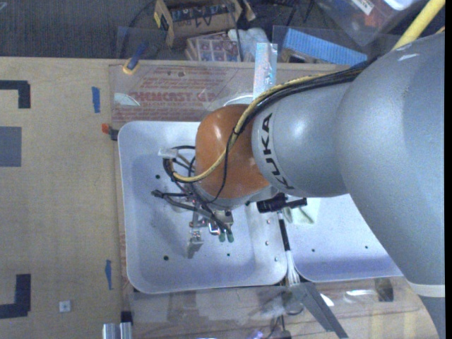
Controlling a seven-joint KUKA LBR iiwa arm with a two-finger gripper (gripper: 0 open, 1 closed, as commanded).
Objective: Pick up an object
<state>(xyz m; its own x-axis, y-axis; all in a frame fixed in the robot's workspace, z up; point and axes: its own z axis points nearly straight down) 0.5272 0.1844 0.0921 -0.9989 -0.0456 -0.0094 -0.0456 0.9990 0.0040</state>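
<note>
Hiding much of left bin [141, 189]: arm [339, 140].

arm [339, 140] over left bin [141, 210] | right bin [339, 253] beside

The large grey arm with its orange band [224, 157] reaches in from the right over the left shallow white bin [141, 260]. Its two-finger gripper [206, 233] hangs low above that bin's floor. The right white bin [339, 260] lies just beside it on the pale wooden surface [56, 210].
</note>
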